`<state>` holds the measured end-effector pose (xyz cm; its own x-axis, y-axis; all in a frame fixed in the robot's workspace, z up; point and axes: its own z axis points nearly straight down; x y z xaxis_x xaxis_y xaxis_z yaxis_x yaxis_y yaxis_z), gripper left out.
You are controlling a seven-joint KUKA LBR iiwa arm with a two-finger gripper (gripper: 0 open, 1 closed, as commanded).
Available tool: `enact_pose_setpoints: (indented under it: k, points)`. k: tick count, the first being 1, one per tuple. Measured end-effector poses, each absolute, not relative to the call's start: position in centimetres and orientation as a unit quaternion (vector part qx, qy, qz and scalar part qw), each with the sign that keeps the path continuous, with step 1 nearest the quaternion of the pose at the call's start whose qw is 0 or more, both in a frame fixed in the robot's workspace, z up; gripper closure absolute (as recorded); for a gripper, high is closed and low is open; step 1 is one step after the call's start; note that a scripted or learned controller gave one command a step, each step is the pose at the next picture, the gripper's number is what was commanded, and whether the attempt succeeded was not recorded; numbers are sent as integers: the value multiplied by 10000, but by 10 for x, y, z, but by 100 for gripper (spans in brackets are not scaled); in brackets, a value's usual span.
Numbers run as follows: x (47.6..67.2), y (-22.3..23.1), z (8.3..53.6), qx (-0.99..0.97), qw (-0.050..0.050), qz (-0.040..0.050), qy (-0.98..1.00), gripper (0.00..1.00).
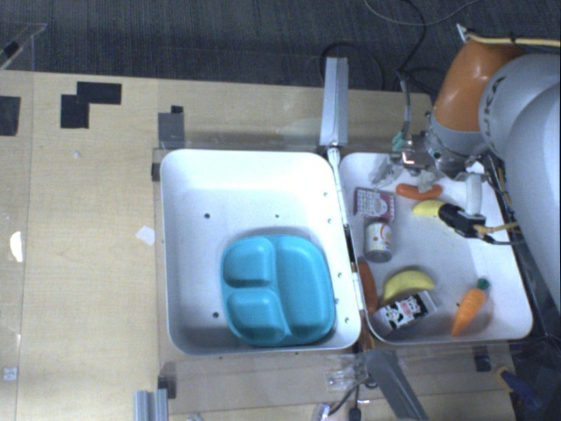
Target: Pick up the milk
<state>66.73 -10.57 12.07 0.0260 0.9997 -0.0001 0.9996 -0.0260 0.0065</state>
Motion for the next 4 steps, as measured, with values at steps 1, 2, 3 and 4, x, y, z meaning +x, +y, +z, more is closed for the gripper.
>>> enact_pose_setpoints:
  k: [1,2,3,4]
  points:
    - [656,-109,100,7205,101,101,6933,0]
    - [676,-137,100,6722,133,89,7402,0]
    - [645,-164,110,6498,32,19,7601,0]
    - [671,-132,261,6464,41,24,7630,0]
